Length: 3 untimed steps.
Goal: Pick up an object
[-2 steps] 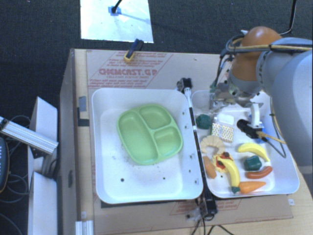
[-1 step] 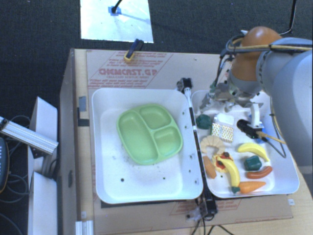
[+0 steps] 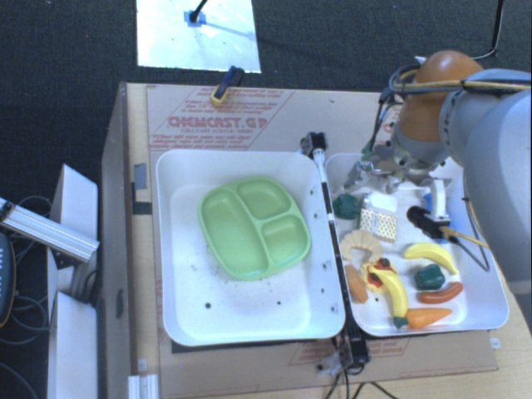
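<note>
Nearest the camera, the right bin (image 3: pixel 490 310) holds the pickable toys: a carrot (image 3: pixel 429 315), a sausage (image 3: pixel 440 293), a long banana (image 3: pixel 392 287), a second banana (image 3: pixel 431 257), a dark green piece (image 3: pixel 430 277), a croissant (image 3: pixel 362 242), a patterned card (image 3: pixel 376 223) and, further back, a dark green vegetable (image 3: pixel 347 205). All lie loose on the bin floor, so nothing looks lifted yet; the whole pick seems left to do. The left bin (image 3: pixel 187 306) carries only a green divided tray (image 3: pixel 253 227). Further back over the right bin's far end, the gripper (image 3: pixel 376 169) hangs low beside the green vegetable and the card, below the orange band (image 3: pixel 428 98); whether it is spread or closed I cannot tell, and nothing is seen in it. The bins rest on a brown board printed in red (image 3: pixel 218 116), with a yellow-handled tool (image 3: pixel 224 86) at its far edge. Beyond lies dark carpet (image 3: pixel 66 48) with a pale sheet (image 3: pixel 197 23).
</note>
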{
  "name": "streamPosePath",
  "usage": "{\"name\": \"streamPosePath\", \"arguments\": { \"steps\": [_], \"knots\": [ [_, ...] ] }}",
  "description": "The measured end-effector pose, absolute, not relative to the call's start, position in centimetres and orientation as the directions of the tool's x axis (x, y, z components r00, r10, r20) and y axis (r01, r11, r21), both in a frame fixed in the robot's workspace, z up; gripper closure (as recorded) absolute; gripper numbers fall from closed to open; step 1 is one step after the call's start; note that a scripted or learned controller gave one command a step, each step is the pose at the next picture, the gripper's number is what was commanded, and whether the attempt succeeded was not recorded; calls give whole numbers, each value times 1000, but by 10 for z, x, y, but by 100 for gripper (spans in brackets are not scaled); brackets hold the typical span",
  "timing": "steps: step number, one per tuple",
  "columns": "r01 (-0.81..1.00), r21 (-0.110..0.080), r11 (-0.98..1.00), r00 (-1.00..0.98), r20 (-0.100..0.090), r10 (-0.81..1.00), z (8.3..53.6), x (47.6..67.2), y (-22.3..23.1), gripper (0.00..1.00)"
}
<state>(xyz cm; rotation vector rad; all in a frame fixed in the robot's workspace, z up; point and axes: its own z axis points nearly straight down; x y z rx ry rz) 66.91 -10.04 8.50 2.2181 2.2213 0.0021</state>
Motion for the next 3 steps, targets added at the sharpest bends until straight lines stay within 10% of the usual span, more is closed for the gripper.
{"name": "streamPosePath", "arguments": {
  "steps": [1,2,3],
  "knots": [
    [1000,2,4,-4,0,1000,85,669,-83,0],
    [1000,5,6,-6,0,1000,96,670,-84,100],
    [1000,5,6,-6,0,1000,96,670,-84,0]
  ]
}}
